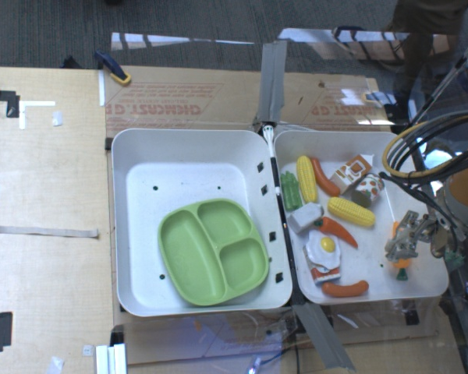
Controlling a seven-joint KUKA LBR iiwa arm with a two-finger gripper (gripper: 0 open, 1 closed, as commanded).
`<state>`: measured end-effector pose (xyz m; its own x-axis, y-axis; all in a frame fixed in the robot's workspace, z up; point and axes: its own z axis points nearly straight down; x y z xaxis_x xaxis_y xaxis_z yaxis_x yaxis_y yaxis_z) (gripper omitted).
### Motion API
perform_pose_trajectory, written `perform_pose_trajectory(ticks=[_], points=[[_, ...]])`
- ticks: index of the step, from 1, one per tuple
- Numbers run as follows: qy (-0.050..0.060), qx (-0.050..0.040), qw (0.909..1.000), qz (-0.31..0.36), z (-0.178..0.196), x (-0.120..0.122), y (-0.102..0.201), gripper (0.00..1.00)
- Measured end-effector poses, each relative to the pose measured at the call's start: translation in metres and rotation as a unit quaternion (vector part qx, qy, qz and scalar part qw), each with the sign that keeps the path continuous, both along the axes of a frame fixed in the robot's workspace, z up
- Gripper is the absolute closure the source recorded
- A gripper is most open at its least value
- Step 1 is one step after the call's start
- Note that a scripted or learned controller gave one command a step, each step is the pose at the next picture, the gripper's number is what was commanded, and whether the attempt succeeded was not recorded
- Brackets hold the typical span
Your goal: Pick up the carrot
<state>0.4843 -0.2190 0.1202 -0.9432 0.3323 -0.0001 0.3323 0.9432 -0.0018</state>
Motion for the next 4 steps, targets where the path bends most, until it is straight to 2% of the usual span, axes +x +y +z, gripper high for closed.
perform_pose_trajectory(ticks=[1, 2, 3, 4], points=[[0.0, 0.0002, 1.0, 0.0, 0.0, 0.0, 0.0, 0.0], [0.0, 0.0009, 1.0, -0.003, -0.03, 0.014, -0.003, 0.0], [0.0, 0.0003, 1.0, -0.001, -0.023, 0.015, -0.003, 1.0], [0.0, 0.0004, 1.0, -0.001, -0.023, 0.015, -0.002, 0.0]])
